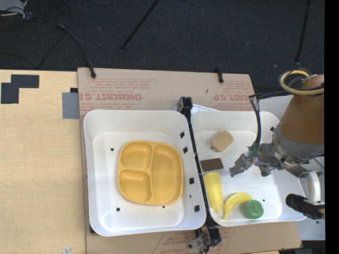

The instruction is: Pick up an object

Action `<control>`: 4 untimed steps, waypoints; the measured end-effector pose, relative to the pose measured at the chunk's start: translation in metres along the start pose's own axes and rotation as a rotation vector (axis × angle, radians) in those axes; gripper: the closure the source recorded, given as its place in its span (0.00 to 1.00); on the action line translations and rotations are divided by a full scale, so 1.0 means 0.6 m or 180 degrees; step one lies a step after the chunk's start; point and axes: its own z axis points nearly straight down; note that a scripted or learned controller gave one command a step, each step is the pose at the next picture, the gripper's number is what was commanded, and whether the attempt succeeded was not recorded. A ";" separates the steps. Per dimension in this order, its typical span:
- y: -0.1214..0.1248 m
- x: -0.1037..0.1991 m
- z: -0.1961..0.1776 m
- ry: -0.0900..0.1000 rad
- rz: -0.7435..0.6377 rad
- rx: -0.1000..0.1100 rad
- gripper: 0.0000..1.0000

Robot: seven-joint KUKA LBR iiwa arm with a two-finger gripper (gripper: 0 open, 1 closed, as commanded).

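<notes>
In the right bin (pixel 267 121) lie several objects: a tan block (pixel 222 141) near the back, a flat brown rectangle (pixel 212 164) in the middle, and a yellow cylinder (pixel 214 190), a banana (pixel 235 201) and a green round fruit (pixel 253 209) along the front. My gripper (pixel 241 165) hangs over the middle of this bin, just right of the brown rectangle and above the banana. Nothing is visibly held in it. The arm's grey and orange body (pixel 302 126) covers the bin's right side.
The left bin (pixel 100 142) holds a yellow divided plate (pixel 150 172). A black divider (pixel 192 157) runs between the bins. Both bins rest on cardboard (pixel 132 91), with a wooden bench surface (pixel 37 157) to the left.
</notes>
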 end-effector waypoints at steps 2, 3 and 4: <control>0.011 0.014 0.068 -0.0004 -0.0009 -0.0036 0.00; 0.025 0.011 0.144 -0.0004 -0.0006 -0.0043 0.00; 0.034 0.012 0.197 0.0023 -0.0018 -0.0065 0.00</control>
